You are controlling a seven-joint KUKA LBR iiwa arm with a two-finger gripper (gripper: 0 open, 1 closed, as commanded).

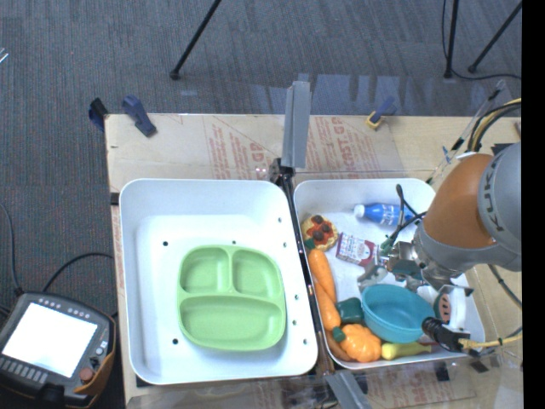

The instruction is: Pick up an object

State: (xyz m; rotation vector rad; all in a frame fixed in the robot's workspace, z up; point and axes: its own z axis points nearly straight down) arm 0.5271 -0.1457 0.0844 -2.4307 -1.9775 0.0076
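Gripper point(383, 267) hangs low in the right bin point(473, 331), just above the rim of the blue bowl point(393, 311) beside the long carrot point(324, 286), though whether its fingers are apart or together cannot be told.

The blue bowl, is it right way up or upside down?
Right way up. The blue bowl shows its open hollow and rim facing the camera, sitting in the right bin beside the carrot.

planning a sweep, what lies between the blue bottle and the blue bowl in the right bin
In the camera view, a small maroon packet and the gripper lie between the blue bottle and the blue bowl.
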